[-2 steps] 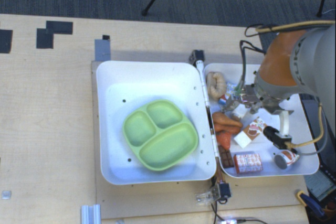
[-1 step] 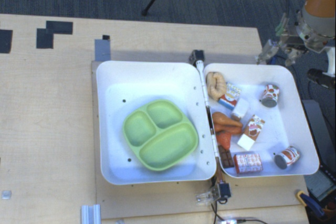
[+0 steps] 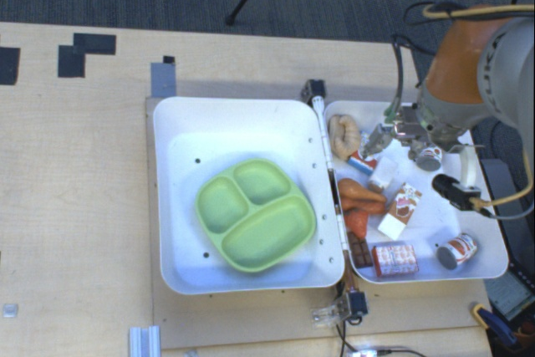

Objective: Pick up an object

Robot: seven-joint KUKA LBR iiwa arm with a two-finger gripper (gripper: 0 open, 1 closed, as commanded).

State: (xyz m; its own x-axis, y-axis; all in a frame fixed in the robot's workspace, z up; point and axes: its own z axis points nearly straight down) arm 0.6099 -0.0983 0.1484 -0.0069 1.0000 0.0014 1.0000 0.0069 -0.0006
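Note:
My gripper (image 3: 378, 141) hangs over the upper part of the right bin (image 3: 493, 251), with the arm coming in from the right. Just left of it lies a tan bagel-like piece (image 3: 343, 134). Below it sit a small red-and-blue item (image 3: 361, 162) and a white cup (image 3: 384, 174). A small silver can (image 3: 429, 156) lies right under the wrist. Nothing shows held in the gripper.
Lower in the right bin are an orange carrot (image 3: 361, 192), a white carton (image 3: 402, 210), a red can (image 3: 393, 259), a brown bar (image 3: 359, 251) and a small can (image 3: 457, 249). A green divided plate (image 3: 255, 215) lies in the left bin (image 3: 175, 180).

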